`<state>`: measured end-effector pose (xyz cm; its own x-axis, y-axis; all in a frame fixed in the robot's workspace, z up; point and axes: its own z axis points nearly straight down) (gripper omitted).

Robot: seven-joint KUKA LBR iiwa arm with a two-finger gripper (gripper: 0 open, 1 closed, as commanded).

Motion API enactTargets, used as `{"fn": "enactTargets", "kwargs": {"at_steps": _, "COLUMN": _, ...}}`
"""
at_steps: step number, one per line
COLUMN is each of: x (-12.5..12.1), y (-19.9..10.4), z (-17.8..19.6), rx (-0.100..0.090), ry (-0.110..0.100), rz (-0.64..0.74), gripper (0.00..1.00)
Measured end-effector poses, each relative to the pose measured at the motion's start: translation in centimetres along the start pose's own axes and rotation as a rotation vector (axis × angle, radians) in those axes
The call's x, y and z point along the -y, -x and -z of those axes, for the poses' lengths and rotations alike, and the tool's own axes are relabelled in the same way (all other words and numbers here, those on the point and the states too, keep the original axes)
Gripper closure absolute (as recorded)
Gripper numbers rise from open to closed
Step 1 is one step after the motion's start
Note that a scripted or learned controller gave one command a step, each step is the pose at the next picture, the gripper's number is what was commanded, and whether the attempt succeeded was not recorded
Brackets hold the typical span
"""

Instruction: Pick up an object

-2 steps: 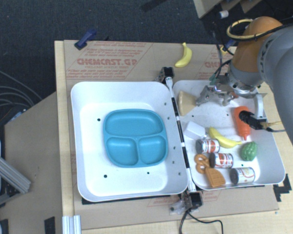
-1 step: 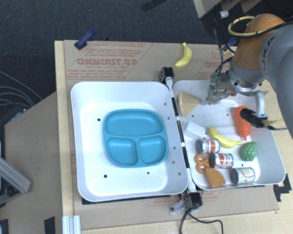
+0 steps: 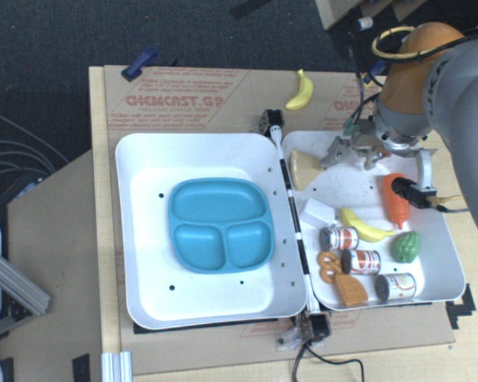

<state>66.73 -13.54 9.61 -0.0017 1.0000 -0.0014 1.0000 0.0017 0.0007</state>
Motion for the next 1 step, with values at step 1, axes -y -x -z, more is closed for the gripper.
{"fn": "enactTargets", "kwargs": {"at_steps": 1, "x": 0.1, "y": 1.02, "z": -1.14, "rx": -0.001, "ry": -0.002, "rz": -0.002, "gripper": 0.0}}
